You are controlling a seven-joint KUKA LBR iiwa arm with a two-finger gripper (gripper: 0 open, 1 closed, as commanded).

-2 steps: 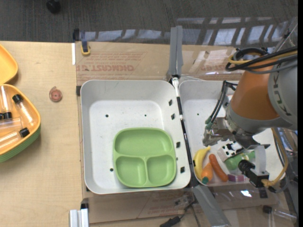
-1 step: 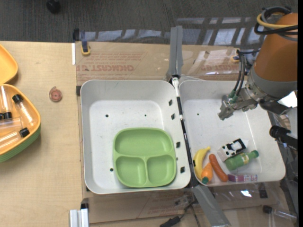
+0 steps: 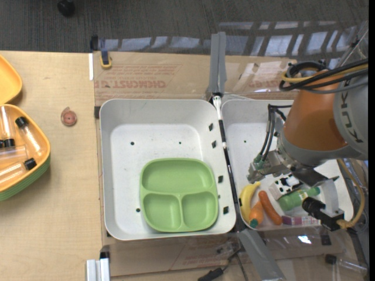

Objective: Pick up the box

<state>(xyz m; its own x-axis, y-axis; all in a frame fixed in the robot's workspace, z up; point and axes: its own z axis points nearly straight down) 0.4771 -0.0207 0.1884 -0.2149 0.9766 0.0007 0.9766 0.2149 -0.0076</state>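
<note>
My gripper (image 3: pixel 262 170) hangs low over the right bin (image 3: pixel 246 127), under the arm's orange band, just above the pile at the bin's front. A small white box with black markings (image 3: pixel 287 185) lies right beside the gripper, partly hidden by the wrist. Along the bin's front edge lies a flat pink and white packet (image 3: pixel 297 220). I see nothing held in the gripper.
A yellow banana (image 3: pixel 248 195), an orange carrot (image 3: pixel 269 208) and a green bottle (image 3: pixel 297 198) crowd the right bin's front. The left bin (image 3: pixel 117 157) holds a green divided plate (image 3: pixel 179 195). Yellow trays with vials (image 3: pixel 17 148) sit at the far left.
</note>
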